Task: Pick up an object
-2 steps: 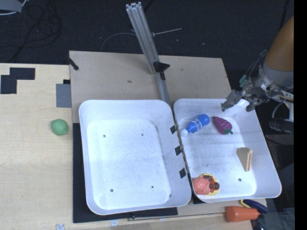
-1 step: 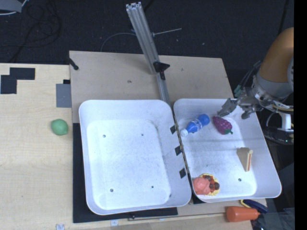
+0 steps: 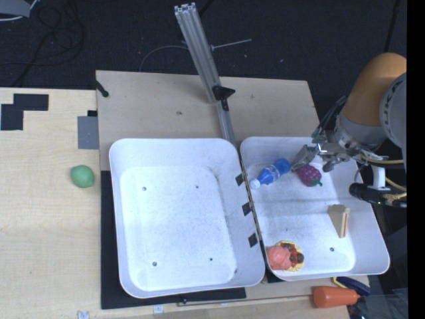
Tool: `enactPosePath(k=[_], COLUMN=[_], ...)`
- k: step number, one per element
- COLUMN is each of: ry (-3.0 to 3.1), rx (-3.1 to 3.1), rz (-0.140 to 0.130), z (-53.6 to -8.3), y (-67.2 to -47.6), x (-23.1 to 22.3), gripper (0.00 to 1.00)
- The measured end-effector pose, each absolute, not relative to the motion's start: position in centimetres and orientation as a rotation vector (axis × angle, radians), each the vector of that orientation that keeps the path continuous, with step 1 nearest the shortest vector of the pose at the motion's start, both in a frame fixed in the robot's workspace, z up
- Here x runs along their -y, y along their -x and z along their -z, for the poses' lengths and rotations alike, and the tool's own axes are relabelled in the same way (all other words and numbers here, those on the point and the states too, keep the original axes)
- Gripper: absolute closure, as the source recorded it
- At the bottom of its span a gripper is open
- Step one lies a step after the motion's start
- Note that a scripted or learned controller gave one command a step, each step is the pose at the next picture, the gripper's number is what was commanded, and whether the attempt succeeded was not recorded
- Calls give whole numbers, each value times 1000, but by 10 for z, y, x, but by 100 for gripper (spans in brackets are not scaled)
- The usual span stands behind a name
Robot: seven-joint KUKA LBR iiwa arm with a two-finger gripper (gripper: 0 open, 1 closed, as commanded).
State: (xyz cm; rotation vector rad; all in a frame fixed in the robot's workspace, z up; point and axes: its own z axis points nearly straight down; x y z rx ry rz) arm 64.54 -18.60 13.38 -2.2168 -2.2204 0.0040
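- The gripper (image 3: 317, 157) is hovering at the right bin's (image 3: 372, 266) 12 o'clock edge, jaws spreading wide.
- A purple toy (image 3: 309, 174) is lying just under them, a blue bottle (image 3: 270, 173) at its 9 o'clock.

Arm (image 3: 378, 105) cut off at right edge; orange object (image 3: 334, 296) partly hidden behind bin rim (image 3: 332, 273).

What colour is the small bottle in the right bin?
Blue, with a white cap; the bottle shows in the camera view.
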Motion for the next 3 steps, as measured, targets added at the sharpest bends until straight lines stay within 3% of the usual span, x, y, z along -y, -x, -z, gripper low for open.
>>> enactPosePath(k=[1, 2, 3], ry=[2218, 2219, 2223], rx=[2221, 2224, 2223], rz=[-3, -1, 2], z=[-89, -101, -143], y=[-645, -646, -647], x=[185, 185, 186], gripper=[0, 100, 100])
